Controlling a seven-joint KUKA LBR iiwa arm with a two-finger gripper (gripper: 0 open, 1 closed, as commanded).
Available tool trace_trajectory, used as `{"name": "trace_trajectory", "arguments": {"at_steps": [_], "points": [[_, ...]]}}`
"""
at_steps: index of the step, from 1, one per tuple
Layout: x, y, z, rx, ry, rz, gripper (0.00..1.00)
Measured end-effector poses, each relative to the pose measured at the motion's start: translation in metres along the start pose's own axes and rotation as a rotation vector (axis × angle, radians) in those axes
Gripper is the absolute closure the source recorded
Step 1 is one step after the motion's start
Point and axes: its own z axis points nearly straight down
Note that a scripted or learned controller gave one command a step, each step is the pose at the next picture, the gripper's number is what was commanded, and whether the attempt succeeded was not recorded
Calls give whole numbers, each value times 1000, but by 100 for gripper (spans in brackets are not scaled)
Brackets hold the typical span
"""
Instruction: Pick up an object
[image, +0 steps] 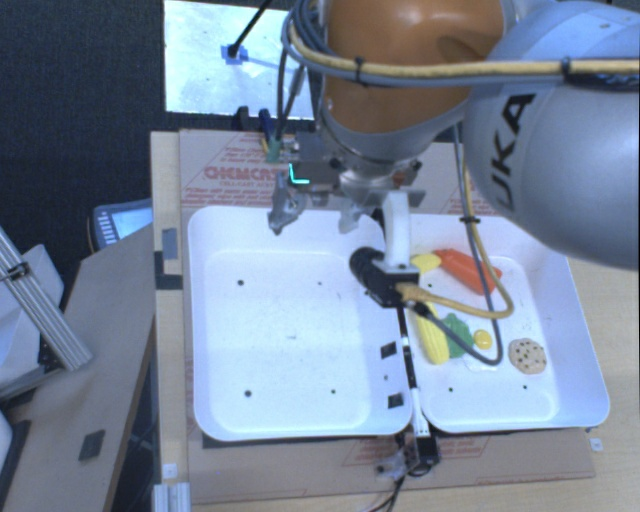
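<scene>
My gripper (318, 218) hangs over the far edge of the left bin (230, 400). Its two fingers (283, 213) stand apart, open, with nothing between them. The objects lie in the right bin (570, 390): an orange carrot (466, 266), a small yellow piece (427, 262) beside it, a yellow corn cob (432, 338), a green item (459, 327), a small yellow round piece (482, 338) and a cookie (527, 355). All of them lie to the right of the gripper and nearer the camera.
The arm's large grey and orange body (470, 80) looms over the far right of the bench. A ridge (407, 365) divides the two bins. Cardboard (230, 175) lies under the bins, and a tablet (125, 222) sits off to the left.
</scene>
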Motion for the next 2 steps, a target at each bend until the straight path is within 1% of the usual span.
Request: {"name": "trace_trajectory", "arguments": {"at_steps": [1, 2], "points": [[0, 1, -11, -2, 1, -1, 100], [21, 6, 26, 3, -1, -4, 100]]}}
